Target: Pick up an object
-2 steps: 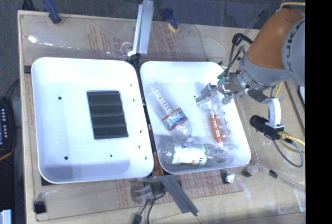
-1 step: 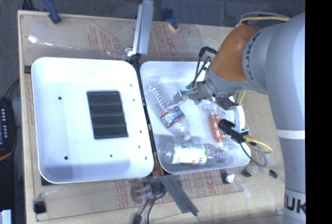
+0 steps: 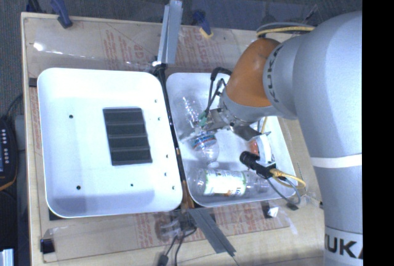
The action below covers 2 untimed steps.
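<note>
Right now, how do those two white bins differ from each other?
The left bin holds one flat dark ribbed block near its middle, while the right bin holds clear plastic bottles and small clutter. The arm reaches down into the right bin, not the left bin. Both are shallow, white and round-cornered.

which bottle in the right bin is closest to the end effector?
The small clear bottle mid-bin, just under the end effector. The white-labelled bottle lies along the near wall, farther off.

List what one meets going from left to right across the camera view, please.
Left white bin → dark ribbed block lying in it → right white bin → clear plastic bottle → grey arm.
</note>
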Each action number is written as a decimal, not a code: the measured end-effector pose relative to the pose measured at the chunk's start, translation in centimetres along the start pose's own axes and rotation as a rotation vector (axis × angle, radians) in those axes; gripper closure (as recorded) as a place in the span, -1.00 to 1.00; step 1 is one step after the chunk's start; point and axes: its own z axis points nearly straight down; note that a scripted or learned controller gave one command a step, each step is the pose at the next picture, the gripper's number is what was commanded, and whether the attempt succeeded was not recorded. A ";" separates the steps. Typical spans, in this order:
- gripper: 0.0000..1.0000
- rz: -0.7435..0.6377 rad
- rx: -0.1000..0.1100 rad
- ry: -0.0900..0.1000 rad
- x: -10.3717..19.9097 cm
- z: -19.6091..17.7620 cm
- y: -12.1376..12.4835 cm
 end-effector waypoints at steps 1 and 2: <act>-1.00 0.159 0.001 0.000 -0.4 0.1 4.9; 1.00 0.154 0.001 0.000 -0.3 -1.0 5.0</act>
